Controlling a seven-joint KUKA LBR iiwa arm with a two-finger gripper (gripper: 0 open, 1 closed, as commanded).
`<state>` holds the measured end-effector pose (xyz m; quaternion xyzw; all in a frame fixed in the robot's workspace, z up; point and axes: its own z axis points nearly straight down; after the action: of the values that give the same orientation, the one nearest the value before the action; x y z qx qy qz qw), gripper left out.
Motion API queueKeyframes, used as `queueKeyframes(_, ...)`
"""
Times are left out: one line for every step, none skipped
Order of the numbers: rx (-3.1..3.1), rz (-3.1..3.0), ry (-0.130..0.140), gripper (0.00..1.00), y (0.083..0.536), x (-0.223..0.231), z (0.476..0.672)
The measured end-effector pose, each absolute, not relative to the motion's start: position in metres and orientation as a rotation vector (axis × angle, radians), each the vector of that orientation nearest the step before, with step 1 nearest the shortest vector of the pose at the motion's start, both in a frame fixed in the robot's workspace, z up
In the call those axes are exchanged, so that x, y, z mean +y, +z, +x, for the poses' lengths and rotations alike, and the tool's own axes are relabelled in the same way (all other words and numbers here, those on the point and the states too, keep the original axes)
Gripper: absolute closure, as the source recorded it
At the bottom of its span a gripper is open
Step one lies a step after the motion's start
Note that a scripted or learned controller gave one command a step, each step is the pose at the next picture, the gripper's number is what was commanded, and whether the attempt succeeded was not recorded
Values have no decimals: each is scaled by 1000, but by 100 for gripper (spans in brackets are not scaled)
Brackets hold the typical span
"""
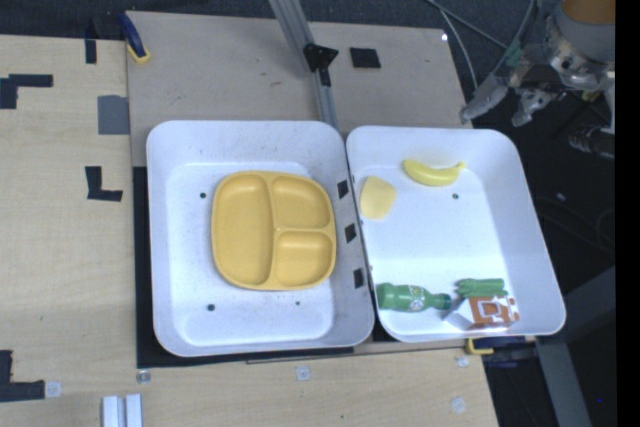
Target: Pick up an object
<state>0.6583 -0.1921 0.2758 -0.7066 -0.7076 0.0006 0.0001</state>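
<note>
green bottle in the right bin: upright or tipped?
Tipped. The bottle lies on its side along the right bin's near edge, cap end pointing toward the carton.

The arm came in at the upper right, orange band up top, wrist angled down-left. Its pincer [503, 109] hung with fingers spread apart, gripping nothing.

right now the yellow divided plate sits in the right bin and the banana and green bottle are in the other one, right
Not quite: the camera view shows the yellow divided plate in the left bin, not the right. The banana and green bottle lie in the other one, the right bin.
</note>
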Motion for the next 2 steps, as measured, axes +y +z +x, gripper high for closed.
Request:
queueKeyframes(-2223, -2217, 6, 0, 226, -188, 667)
queueKeyframes(-2221, -2217, 6, 0, 182, -184, 663)
